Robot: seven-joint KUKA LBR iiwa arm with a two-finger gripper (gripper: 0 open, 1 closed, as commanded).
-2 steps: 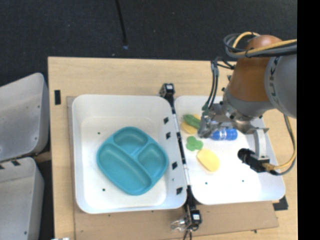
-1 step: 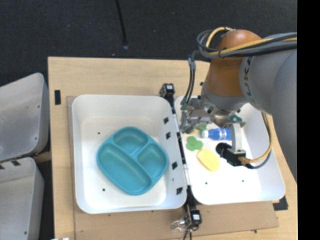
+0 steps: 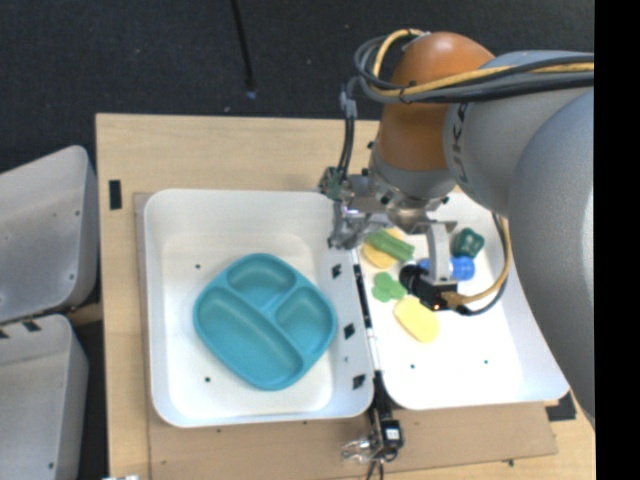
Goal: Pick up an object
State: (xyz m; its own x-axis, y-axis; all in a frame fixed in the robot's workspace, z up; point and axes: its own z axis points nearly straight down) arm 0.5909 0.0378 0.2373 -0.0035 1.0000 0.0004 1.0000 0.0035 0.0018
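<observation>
Right now the gripper (image 3: pixel 400 240) hangs low over a crowded pile of small toys in the right bin (image 3: pixel 480 373), and I cannot tell if it is apart or together. Because the toys sit so close, it might bump one away or grab nothing. Those are two yellow pieces (image 3: pixel 417 320), green bits (image 3: pixel 387 286) and a blue one (image 3: pixel 462 267), while the left bin (image 3: pixel 180 388) holds a blue-green divided plate (image 3: pixel 263 318).

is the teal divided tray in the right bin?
No, the teal divided tray lies in the left bin, across the divider from the small toys.
</observation>
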